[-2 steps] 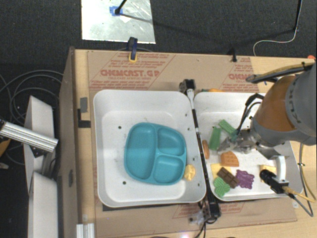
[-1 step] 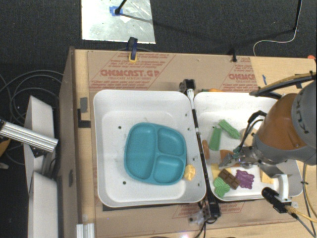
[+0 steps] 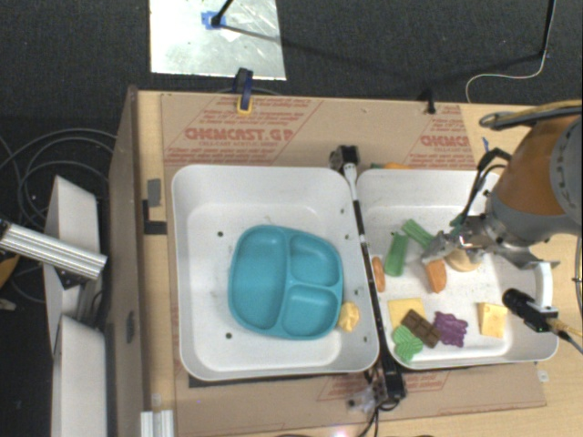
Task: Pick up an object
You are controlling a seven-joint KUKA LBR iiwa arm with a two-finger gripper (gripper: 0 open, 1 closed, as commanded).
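Camera view: pick not done yet, nothing visibly lifted. Two-finger gripper (image 3: 453, 244) is down in the right-hand white bin (image 3: 401, 182), near its middle, over a small beige rounded piece (image 3: 462, 261) and just beside an orange carrot-like piece (image 3: 436, 275). Can't tell whether its fingers are apart or together; nothing seen between them. Left to do: close on a piece and raise it.

Clutter is tight: green stick pieces (image 3: 395, 254) toward the divider, yellow cheese slab (image 3: 405, 310), brown chocolate bar (image 3: 422, 328) and purple grape cluster (image 3: 450, 328) along the near edge. Left-hand white bin (image 3: 196, 194) carries a teal sectioned plastic plate (image 3: 284, 281), well apart.
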